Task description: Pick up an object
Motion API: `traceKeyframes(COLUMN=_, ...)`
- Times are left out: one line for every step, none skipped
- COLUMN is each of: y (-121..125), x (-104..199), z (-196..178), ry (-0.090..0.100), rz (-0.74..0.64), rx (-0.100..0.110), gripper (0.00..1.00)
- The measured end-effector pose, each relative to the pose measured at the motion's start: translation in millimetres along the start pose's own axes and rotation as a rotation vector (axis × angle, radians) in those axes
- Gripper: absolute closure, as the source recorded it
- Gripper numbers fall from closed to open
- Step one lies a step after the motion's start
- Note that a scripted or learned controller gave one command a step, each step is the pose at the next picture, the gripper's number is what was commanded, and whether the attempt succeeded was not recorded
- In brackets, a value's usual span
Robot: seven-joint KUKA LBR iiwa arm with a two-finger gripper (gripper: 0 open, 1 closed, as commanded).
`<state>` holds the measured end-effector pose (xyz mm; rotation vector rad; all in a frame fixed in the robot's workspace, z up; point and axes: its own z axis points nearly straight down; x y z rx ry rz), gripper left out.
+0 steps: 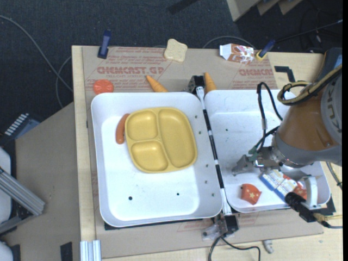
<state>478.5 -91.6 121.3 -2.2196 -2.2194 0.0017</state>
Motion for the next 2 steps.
traceKeyframes(y=0.2, x=-4.0, z=37.1, ry=0.000, rz=0.000, rx=-0.001, gripper=0.00)
traceKeyframes(y=5.5, x=-33.9, z=8.7, ry=-0.003, rz=0.001, rx=-0.004, gripper=0.00)
